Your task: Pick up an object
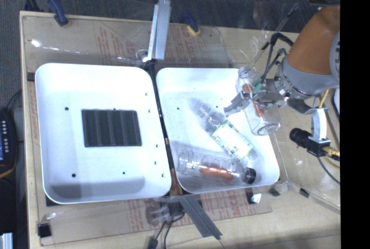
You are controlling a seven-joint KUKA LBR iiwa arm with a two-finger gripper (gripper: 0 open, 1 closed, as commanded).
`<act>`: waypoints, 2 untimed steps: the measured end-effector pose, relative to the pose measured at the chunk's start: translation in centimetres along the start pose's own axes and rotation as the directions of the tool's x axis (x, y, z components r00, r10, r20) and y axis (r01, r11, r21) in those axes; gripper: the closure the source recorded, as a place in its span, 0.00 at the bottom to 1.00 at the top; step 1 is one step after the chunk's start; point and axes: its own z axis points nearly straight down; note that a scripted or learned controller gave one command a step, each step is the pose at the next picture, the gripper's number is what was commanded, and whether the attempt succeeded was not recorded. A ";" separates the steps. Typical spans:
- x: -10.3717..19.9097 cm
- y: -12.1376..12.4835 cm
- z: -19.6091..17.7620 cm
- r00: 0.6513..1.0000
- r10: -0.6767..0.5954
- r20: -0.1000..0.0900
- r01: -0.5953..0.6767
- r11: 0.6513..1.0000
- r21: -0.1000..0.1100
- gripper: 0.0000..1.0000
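Observation:
My gripper hangs over the right bin's upper right corner, reaching in from the right. A clear plastic bottle stands or hangs right against the gripper at the bin's right wall; I cannot tell whether it is gripped. A clear bottle with a white and green label lies slantwise in the middle of the right bin. Along the front wall lies another clear bottle with orange inside and a black cap.
The left bin holds a dark ribbed rectangular block near its middle. A metal upright stands behind the seam between the bins. Blue clamps grip the bench's far edge.

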 end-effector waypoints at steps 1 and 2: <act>0.0 6.6 9.9 0.994 -0.105 0.001 0.105 0.994 -0.001 0.00; -0.1 7.2 15.5 0.983 -0.186 0.004 0.186 0.983 -0.008 0.00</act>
